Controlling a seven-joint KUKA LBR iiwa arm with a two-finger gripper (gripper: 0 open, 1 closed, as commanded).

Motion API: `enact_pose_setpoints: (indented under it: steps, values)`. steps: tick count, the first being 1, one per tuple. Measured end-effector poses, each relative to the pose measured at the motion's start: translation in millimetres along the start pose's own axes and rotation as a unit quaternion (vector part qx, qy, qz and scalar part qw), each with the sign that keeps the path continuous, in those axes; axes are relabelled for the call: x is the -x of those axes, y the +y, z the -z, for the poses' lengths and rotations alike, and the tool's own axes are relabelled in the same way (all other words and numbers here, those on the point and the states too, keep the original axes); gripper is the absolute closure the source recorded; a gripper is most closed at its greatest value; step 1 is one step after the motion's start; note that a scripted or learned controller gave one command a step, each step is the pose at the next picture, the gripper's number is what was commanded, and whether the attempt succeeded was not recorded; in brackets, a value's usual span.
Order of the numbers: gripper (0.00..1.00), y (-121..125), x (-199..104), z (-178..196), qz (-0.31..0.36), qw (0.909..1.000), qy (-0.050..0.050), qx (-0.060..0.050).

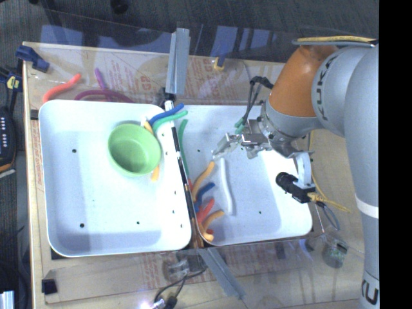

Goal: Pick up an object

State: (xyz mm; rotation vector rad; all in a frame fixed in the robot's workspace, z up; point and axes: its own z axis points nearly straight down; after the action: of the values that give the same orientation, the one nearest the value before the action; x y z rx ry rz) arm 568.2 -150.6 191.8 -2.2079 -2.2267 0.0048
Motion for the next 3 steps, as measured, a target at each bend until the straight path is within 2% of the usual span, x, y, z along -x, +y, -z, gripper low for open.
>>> enact_pose_setpoints:
  steps: [1, 2, 3]
  values:
    - [0.00, 4.2, -23.0, -95.4, 0.030, 0.9996, -0.001, 0.001]
    - [1.00, 4.2, -22.6, -85.6, 0.033, 0.9995, -0.003, 0.000]
    - [0.00, 4.1, -22.7, -85.6, 0.033, 0.9995, -0.003, 0.000]
